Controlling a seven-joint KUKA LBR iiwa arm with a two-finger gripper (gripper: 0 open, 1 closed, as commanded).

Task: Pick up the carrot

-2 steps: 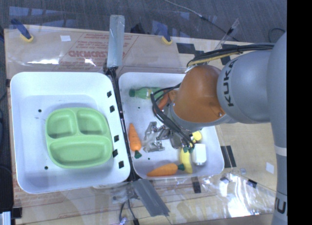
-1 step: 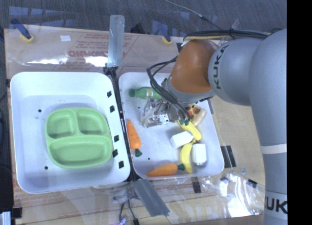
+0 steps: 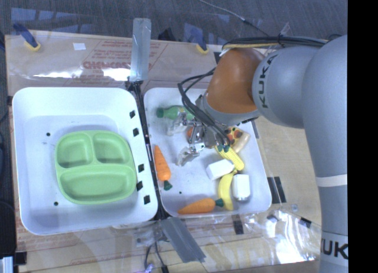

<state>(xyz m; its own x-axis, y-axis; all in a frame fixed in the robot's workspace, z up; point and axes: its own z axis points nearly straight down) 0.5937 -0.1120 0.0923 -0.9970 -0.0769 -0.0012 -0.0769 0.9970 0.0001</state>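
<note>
Hovering over the right bin (image 3: 254, 204), the end effector (image 3: 190, 148) hangs narrowly parted and holds nothing, one carrot (image 3: 162, 163) lying just left along the bin wall, so the approach step probably needs a leftward shift and descent.

Single fixed camera above the bench, angled downward over two shallow white plastic bins (image 3: 23, 148); grey arm (image 3: 307, 88) enters from right.
</note>
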